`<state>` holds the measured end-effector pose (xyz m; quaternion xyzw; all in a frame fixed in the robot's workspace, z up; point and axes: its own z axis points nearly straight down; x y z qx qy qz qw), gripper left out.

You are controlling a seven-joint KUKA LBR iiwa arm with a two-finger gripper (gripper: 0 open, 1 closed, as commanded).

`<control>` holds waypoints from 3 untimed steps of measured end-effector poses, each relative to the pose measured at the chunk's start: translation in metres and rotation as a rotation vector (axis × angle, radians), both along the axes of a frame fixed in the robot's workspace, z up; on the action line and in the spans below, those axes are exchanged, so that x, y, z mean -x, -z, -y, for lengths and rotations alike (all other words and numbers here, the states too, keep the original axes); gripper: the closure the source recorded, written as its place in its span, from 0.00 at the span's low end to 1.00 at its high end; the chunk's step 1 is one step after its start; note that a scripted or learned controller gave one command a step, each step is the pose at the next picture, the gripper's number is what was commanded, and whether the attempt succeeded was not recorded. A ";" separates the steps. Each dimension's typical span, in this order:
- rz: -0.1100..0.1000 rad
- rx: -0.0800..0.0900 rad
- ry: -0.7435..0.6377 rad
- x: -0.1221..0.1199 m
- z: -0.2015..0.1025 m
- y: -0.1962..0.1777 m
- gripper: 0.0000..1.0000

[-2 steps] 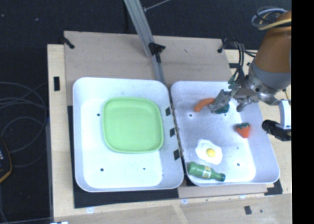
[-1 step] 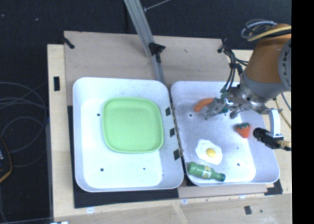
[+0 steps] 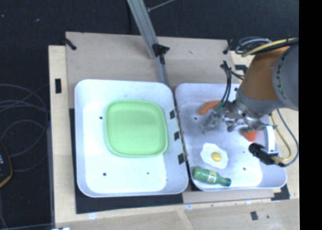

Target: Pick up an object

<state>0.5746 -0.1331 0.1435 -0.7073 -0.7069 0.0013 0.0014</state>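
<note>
Nearest us, our gripper (image 3: 217, 121) hangs low in the right bin (image 3: 269, 178), beside an orange carrot-like toy (image 3: 208, 106); we cannot tell its state. We see nothing lifted, so the pick looks undone. Candidates wait close by: a fried-egg toy (image 3: 215, 156), a green bottle (image 3: 210, 176). A green plate (image 3: 136, 128) sits in the left bin (image 3: 90, 173).

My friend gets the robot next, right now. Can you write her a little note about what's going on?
Gripper: low in the right bin, near the orange carrot. Can't tell if it is open or shut, or if it has anything.
Right bin: fried egg in the middle, green bottle lying at the front edge, small red piece by the arm.
Left bin: green plate.
Done: nothing seen lifted.
Left: grab one thing and lift it.
</note>
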 end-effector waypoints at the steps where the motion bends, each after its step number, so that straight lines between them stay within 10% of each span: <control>1: 0.006 0.000 0.001 -0.001 0.001 -0.013 1.00; 3: 0.006 0.000 -0.001 -0.005 -0.009 -0.079 1.00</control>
